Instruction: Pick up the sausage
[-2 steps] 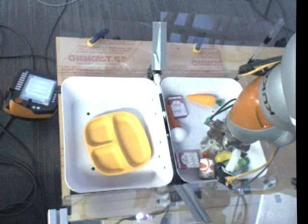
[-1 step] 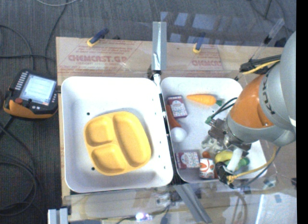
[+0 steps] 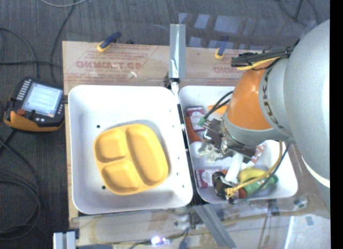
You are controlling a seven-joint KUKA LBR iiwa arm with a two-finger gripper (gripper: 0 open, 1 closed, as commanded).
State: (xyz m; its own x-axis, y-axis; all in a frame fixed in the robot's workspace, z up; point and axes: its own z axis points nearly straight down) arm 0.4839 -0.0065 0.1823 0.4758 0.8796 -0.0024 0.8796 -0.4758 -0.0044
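Observation:
The sausage (image 3: 192, 126), a reddish-brown long piece, lies along the left wall of the right bin (image 3: 289, 185), near its back. My gripper (image 3: 215, 145) hangs low over the middle of that bin, just right of and slightly in front of the sausage. The grey wrist and orange band cover most of it. A white crumpled item (image 3: 206, 152) sits right beside the gripper. I see nothing clearly held.
The left bin (image 3: 86, 108) holds a yellow three-compartment plate (image 3: 131, 158). In the right bin's front lie a yellow banana (image 3: 252, 175), a green piece (image 3: 267, 181), a small red item (image 3: 242, 192) and a red-and-white packet (image 3: 204, 178). A teach pendant (image 3: 35, 105) rests left of the bench.

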